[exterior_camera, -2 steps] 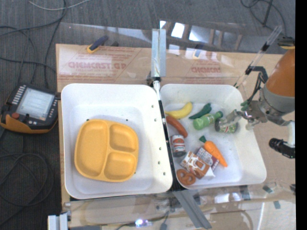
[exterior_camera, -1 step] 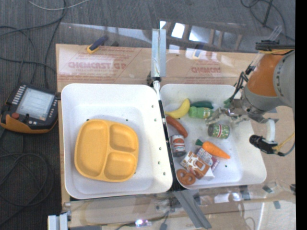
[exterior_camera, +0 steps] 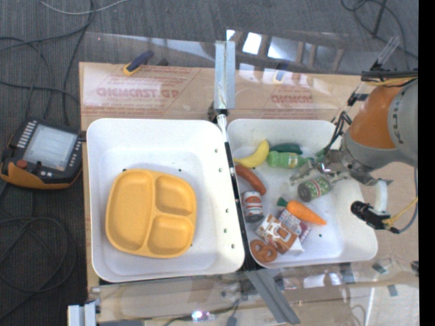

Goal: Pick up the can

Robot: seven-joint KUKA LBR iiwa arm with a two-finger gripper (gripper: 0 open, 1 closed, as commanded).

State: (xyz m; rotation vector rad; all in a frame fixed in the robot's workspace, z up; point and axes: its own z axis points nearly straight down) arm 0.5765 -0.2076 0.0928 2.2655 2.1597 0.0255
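Observation:
A small can (exterior_camera: 252,205) with a red and white label stands in the right bin (exterior_camera: 353,246), close to its left wall, between a sausage and a snack box. My gripper (exterior_camera: 318,174) hangs low over the middle right of that bin, well to the right of the can. It sits right above a dark green cylinder (exterior_camera: 314,188) lying on its side. Whether it touches that cylinder is unclear. The grey arm with its orange band (exterior_camera: 378,116) comes in from the right.
The right bin also holds a banana (exterior_camera: 254,155), a green bottle (exterior_camera: 285,159), a sausage (exterior_camera: 249,179), a carrot (exterior_camera: 304,212), a snack box (exterior_camera: 280,232) and a pretzel (exterior_camera: 264,251). An orange compartment plate (exterior_camera: 151,213) lies in the left bin (exterior_camera: 102,141).

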